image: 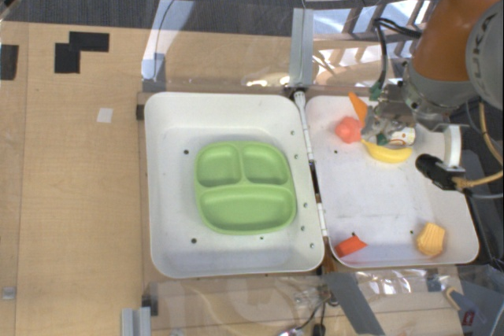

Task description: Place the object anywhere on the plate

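I see matt green plastic plate (pixel 244 188), smooth white plastic bins (pixel 169 193), light wood-grain counter (pixel 71 193), glossy yellow banana (pixel 390 153), bumpy corn cob (pixel 430 238).

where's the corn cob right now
The corn cob lies in the near right corner of the right bin, well apart from the gripper, with an orange piece along the same near edge to its left.
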`<state>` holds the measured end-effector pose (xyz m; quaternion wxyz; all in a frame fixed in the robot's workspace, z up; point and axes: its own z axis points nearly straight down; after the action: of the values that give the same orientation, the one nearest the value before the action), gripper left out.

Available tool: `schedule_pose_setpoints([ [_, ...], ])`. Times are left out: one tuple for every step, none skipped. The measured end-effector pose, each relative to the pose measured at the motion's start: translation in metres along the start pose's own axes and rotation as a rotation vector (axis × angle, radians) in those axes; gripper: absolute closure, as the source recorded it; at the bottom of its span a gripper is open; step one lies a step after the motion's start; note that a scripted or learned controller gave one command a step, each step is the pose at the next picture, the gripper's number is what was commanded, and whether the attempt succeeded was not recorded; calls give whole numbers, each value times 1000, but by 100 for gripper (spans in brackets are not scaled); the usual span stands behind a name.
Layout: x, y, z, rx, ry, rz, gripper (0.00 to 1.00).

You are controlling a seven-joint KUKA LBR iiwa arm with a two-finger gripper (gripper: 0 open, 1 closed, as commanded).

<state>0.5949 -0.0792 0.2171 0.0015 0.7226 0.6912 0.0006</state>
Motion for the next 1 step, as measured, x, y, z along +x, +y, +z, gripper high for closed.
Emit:
schedule_pose_setpoints([
  [61,-55,33,2,2,14,100],
])
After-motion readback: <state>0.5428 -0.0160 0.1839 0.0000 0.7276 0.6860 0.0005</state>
